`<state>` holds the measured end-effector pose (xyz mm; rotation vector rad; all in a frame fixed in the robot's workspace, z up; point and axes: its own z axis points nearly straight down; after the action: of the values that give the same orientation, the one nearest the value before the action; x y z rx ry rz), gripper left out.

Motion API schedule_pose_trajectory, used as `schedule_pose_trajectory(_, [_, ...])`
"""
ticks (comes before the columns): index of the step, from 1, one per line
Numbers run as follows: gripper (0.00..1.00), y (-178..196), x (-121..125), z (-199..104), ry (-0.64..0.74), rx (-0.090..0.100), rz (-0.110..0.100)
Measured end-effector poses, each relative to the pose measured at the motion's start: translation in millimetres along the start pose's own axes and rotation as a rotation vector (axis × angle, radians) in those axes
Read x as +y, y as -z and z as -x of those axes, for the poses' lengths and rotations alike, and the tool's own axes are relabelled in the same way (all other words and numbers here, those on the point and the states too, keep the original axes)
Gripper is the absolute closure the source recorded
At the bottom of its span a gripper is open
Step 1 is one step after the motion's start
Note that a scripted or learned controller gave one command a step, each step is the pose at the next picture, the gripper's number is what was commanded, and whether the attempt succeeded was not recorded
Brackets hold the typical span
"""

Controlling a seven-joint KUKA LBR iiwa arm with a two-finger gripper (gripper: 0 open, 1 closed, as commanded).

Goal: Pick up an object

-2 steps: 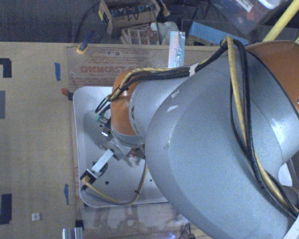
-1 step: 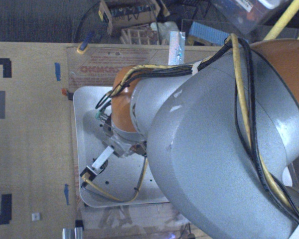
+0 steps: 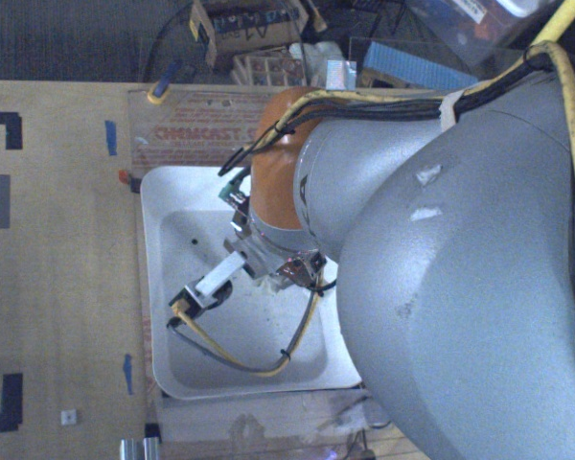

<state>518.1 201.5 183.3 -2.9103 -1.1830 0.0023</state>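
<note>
White bin point(image 3: 158, 257), gripper point(image 3: 184, 305) low inside

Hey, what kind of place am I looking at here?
Most likely a robotics lab or workshop: a grey arm reaches into a white bin on a wooden bench, with cluttered boxes and cables behind.
</note>
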Motion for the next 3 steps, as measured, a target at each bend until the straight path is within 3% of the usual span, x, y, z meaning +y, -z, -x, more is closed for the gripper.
schedule_pose_trajectory(1, [1.0, -26.0, 48.0, -52.1, 0.056, 0.0, 0.0])
schedule_pose_trajectory(2, [1.0, -59.6, 47.0, 7.0, -0.417, 0.001, -0.001])
schedule_pose_trajectory(3, [1.0, -92.1, -40.6, 10.0, -0.06, 0.01, 0.004])
